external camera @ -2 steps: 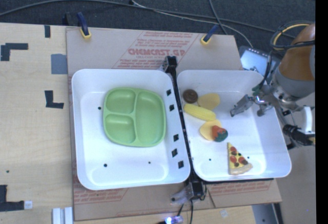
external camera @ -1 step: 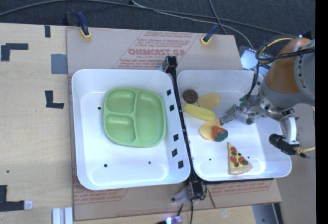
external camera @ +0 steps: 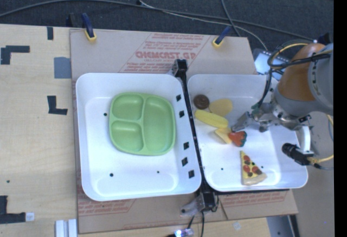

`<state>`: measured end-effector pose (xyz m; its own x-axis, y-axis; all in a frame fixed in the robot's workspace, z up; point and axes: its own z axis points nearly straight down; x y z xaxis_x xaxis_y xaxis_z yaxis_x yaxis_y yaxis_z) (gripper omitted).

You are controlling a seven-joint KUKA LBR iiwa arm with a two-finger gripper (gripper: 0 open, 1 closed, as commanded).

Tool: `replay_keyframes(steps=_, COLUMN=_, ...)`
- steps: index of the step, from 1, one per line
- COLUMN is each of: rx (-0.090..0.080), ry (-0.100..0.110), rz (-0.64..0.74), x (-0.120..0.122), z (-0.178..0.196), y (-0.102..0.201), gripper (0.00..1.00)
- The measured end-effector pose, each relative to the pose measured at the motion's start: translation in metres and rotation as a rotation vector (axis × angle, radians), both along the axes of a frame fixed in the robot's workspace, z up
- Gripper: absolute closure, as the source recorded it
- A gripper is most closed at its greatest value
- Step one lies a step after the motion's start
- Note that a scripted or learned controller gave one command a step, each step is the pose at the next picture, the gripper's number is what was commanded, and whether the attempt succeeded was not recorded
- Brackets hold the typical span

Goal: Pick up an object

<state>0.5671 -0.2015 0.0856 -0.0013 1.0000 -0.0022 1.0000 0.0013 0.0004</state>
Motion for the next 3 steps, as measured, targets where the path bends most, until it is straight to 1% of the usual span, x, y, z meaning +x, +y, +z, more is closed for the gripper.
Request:
replay_keyframes(steps=1, rx=-0.004, ry=-0.005, rz=0.0, x=0.001, z=0.011, y=-0.001, gripper=1.0)
replay_keyframes(steps=2, rx=0.001, ry=-0.002, rz=-0.001, x=0.005, z=0.065, y=-0.01, gripper=1.0)
replay_keyframes(steps=3, rx=0.001, ry=-0.003, rz=0.001, x=0.006, z=0.117, y=0.001, gripper=1.0)
